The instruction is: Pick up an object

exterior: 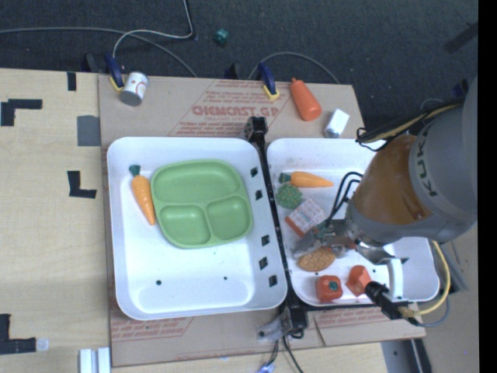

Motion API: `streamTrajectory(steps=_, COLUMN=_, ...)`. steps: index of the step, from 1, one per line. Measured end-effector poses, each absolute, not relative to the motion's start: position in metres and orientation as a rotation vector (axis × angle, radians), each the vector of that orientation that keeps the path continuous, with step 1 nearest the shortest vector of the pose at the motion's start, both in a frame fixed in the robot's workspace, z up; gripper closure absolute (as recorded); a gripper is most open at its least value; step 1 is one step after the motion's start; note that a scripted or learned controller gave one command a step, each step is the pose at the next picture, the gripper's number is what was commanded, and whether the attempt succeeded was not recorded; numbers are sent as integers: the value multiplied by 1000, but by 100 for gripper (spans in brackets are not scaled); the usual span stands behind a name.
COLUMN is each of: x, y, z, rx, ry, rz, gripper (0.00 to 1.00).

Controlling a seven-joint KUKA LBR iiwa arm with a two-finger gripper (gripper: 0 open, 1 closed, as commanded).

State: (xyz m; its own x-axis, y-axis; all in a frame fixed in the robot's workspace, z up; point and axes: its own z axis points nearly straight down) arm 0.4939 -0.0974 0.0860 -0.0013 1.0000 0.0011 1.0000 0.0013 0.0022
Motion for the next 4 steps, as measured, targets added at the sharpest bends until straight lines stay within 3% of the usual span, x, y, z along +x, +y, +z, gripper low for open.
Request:
streamTrajectory(steps=1, x=495, y=-98, z=96, rx=2218, ry=2218, rz=5, gripper=100)
streamTrajectory(steps=2, x=494, y=-98, z=96, rx=2220, ry=2219, rz=3, gripper=0)
streamTrajectory(steps=3, x=566, y=-96, z=86, rx=2217, ry=2221, rz=4, gripper=0)
streamTrajectory(steps=4, x=661, y=-101, z=85, rx=2219, ry=2223, rz=-2, gripper=0)
